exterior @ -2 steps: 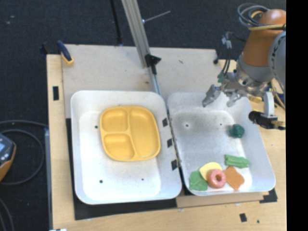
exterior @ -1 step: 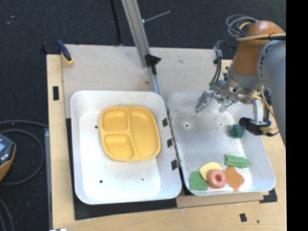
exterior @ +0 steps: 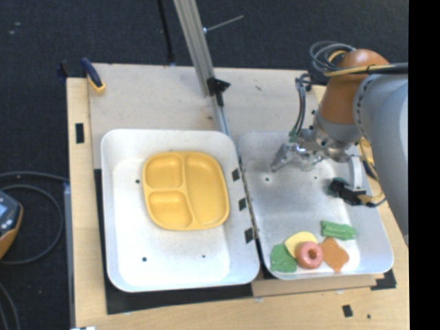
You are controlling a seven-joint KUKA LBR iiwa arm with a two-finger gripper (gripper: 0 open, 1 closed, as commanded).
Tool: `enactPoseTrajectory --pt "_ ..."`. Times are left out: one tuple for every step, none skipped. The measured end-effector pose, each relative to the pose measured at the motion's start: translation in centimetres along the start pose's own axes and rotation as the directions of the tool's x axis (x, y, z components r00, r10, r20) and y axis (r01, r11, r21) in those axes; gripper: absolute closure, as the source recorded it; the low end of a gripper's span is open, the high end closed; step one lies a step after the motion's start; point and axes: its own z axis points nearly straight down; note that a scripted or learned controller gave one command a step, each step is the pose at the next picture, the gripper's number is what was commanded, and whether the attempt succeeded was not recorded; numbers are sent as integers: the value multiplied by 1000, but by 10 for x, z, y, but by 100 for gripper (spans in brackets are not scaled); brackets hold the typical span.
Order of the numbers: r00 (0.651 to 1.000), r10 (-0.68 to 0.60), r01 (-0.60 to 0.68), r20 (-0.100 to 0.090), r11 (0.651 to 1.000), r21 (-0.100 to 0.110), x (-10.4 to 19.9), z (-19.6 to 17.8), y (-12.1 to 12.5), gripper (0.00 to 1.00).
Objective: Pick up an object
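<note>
Five toys (exterior: 313, 249) overlapping, right bin (exterior: 289, 198) corner; end effector (exterior: 289, 153) fingers indistinct.

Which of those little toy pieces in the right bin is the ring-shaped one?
The pink toy ring, the only piece with a hole through its middle. It sits between the yellow piece and the orange piece.
</note>
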Motion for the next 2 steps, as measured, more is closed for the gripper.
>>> enactPoseTrajectory --pt "1000 -1 1 2 1000 -9 -1 -15 2 100" --pt "1000 -1 1 1 1000 -9 5 -64 4 100"
